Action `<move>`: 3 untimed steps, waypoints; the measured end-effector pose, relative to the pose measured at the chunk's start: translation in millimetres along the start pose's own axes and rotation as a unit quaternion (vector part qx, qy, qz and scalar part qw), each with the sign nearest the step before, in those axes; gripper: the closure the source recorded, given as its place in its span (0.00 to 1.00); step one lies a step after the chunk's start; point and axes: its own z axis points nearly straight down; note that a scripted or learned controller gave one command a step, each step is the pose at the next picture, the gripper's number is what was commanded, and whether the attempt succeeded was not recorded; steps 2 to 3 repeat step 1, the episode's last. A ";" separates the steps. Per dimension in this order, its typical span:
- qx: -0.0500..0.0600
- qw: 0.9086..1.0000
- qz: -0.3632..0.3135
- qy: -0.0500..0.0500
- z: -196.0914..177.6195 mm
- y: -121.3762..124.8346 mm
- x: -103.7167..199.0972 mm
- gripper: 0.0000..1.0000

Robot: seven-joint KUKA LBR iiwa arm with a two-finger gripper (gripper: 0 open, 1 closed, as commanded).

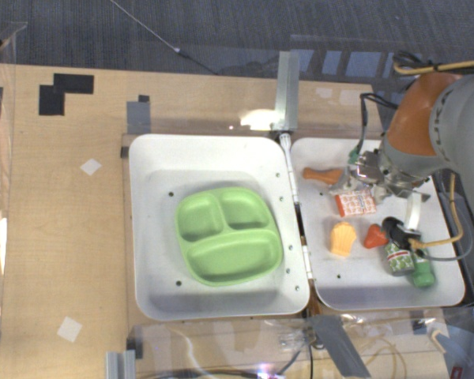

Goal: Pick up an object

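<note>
Though its grip unclear, hand [369,174] perhaps touching red-and-white packet [355,204] just below, right bin [450,292].

There is one camera, fixed above the bench [55,235] and looking down at a slant. The far side of the bench is at the top of the frame, with dark floor [221,14] behind it. The camera stands far enough to take in both white bins whole: the left bin [154,212] sits in the centre of the frame and the right bin [450,287] in the right part. The arm [450,125] comes in from the right edge, in the upper right of the frame. The near edge of the bench is cut by the bottom of the frame.
</note>
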 end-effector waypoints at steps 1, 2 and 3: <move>0.004 0.998 -0.058 0.001 -87.1 -26.9 84.7 1.00; 0.004 0.998 -0.058 0.001 -87.1 -26.9 84.7 1.00; 0.004 0.998 -0.058 0.001 -87.1 -26.9 84.7 1.00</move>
